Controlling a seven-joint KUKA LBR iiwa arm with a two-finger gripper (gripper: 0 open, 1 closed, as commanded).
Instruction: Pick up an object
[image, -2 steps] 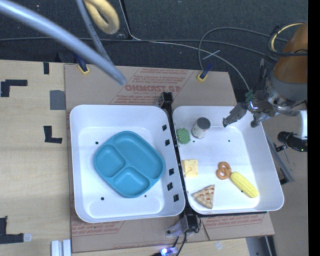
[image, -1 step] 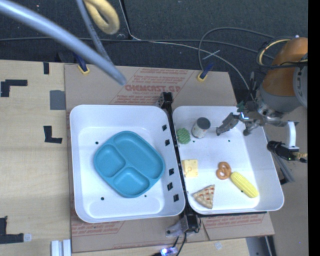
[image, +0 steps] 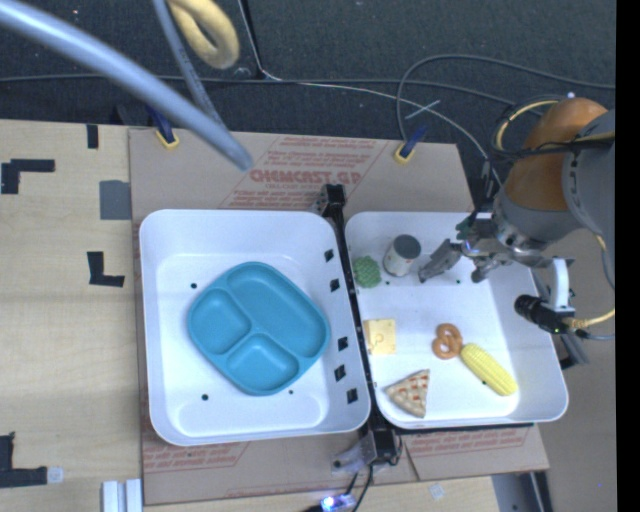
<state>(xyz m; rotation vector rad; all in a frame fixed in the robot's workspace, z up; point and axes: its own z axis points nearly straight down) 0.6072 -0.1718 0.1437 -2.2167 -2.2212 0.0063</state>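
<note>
Left bin (image: 160, 300): smooth white plastic; a glossy blue three-part plate (image: 258, 326) lies mid-floor.
Right bin (image: 530, 395): green ball (image: 366, 270) and grey can (image: 402, 254) by the far left corner; yellow cheese square (image: 380, 336) at the left wall; pizza wedge (image: 410, 391) near the front edge; orange pretzel (image: 447, 342) touching ridged corn (image: 487, 369).
Gripper (image: 462, 260): spread wide, holding nothing, just right of the can.
</note>
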